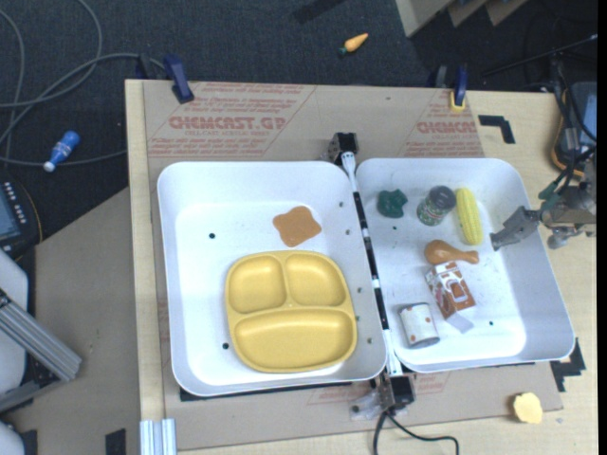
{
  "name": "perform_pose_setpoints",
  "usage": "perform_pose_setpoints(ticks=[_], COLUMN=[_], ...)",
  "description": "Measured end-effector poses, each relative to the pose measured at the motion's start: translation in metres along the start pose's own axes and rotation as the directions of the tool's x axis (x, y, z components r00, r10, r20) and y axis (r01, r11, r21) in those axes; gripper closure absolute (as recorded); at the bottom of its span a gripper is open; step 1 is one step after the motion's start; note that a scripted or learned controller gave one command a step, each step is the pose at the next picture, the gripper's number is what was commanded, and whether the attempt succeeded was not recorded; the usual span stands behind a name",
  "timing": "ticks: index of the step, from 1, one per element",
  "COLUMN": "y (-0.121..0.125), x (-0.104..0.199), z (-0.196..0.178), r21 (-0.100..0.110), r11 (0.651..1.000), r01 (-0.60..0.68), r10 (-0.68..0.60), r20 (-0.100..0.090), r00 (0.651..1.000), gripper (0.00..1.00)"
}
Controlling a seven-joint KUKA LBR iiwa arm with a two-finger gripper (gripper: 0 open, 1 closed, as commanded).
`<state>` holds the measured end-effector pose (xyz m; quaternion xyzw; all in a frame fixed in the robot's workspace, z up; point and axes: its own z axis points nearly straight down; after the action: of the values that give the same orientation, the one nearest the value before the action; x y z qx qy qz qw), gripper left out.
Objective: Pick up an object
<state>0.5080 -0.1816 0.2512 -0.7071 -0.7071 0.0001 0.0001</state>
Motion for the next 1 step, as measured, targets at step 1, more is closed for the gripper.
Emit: perform_pose_setpoints(ticks=[1], y=[0.0581], x=[0.0173], z=[0.1531], r21=[-0.004], r11=[1.000], r01=[0.001], r10=[-0.001], r20=[-0.006], r00=[1.000], gripper=[0.00])
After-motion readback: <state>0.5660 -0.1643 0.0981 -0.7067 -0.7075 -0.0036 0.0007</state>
